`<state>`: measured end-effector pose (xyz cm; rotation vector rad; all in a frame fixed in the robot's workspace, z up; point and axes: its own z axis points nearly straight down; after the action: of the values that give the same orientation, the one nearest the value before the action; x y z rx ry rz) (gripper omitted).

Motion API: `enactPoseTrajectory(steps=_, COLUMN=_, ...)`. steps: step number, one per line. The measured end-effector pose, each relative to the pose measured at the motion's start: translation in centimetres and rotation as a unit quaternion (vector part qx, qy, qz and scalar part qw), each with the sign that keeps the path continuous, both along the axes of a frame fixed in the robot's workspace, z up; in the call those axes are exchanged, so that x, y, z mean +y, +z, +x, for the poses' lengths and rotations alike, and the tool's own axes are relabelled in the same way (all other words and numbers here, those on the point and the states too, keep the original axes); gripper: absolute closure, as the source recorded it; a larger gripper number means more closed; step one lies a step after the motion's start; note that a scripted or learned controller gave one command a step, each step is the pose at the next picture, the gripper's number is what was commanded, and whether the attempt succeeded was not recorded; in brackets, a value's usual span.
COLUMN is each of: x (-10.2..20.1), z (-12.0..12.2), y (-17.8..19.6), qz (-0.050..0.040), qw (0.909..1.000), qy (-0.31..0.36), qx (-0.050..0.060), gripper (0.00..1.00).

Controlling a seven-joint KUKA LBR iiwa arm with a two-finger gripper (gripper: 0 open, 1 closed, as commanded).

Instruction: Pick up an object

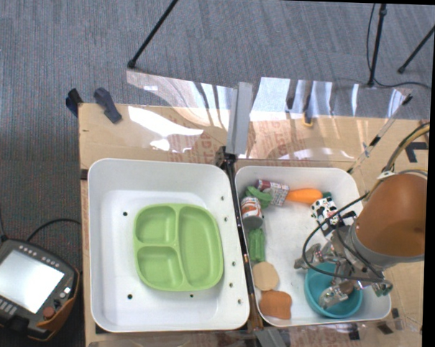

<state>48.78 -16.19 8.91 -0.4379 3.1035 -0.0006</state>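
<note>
Teal bowl (332, 297) in right bin (296, 177), claw (336, 294) low inside it, finger spread unclear, green plate (178, 246) left

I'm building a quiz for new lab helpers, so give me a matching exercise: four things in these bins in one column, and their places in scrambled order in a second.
Things:
1. green divided plate
2. orange carrot
3. teal bowl
4. green bean pod

Places:
A. lower right corner of the right bin, under the gripper
B. middle of the left bin
C. along the right bin's left wall
D. near the right bin's top edge

Pairs: 1-B, 2-D, 3-A, 4-C
</note>
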Motion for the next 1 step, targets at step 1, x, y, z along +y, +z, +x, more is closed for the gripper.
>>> enactPoseTrajectory(steps=1, x=-4.45, z=0.43, y=0.22, qz=0.0014, qw=0.9996, qy=0.028, qx=-0.007, gripper=0.00)
